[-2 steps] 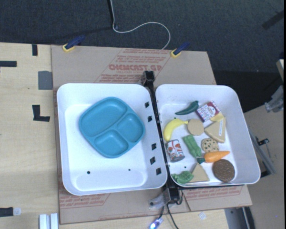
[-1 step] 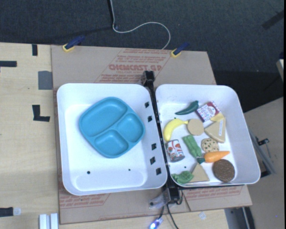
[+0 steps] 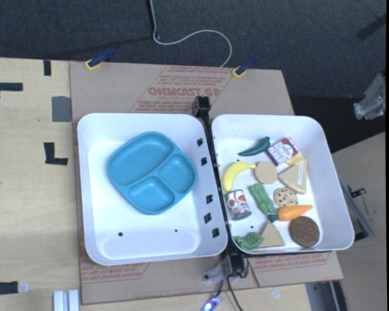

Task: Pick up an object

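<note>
The right bin [image 3: 330,173] holds several toy foods close together. Among them are a yellow banana [image 3: 237,173], a dark green pepper [image 3: 254,147], a red and white packet [image 3: 281,151], a round tan biscuit [image 3: 266,172] and a pale wedge [image 3: 296,176]. Lower down lie a red and white can [image 3: 238,203], a green pod [image 3: 262,198], a chip cookie [image 3: 284,196], an orange carrot [image 3: 294,212], a brown round patty [image 3: 305,230], a tan triangle [image 3: 271,236] and a green leaf [image 3: 249,241].
A blue divided plate [image 3: 152,172] lies in the left bin [image 3: 94,193]. Black clips run along the wall shared by the bins [image 3: 211,173]. Both bins rest on a cardboard sheet [image 3: 181,89]. A pale grey piece [image 3: 369,99] juts in at the right edge.
</note>
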### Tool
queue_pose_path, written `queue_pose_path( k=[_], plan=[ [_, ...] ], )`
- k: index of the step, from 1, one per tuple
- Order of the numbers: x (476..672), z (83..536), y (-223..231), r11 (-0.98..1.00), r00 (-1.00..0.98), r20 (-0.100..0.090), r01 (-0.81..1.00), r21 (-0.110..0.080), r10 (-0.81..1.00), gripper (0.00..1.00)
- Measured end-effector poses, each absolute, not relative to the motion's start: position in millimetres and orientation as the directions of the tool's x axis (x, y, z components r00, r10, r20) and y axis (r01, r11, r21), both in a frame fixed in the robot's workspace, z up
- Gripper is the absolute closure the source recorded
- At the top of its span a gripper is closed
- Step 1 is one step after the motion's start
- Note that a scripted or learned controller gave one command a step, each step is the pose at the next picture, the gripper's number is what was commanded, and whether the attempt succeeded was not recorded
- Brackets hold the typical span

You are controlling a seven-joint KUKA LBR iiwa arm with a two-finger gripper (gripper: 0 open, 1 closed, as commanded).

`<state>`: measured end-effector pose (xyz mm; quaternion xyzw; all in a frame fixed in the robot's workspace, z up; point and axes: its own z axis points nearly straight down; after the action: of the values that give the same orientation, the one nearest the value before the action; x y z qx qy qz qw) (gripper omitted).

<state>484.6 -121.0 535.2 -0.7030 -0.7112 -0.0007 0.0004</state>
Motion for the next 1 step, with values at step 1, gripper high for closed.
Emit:
queue_pose_path(
  k=[1],
  plan=[
    [484.1, 520.1, -69.2, 0.007, -0.007, 0.001, 1.0, -0.002, 1.0, 1.0]
  ],
)
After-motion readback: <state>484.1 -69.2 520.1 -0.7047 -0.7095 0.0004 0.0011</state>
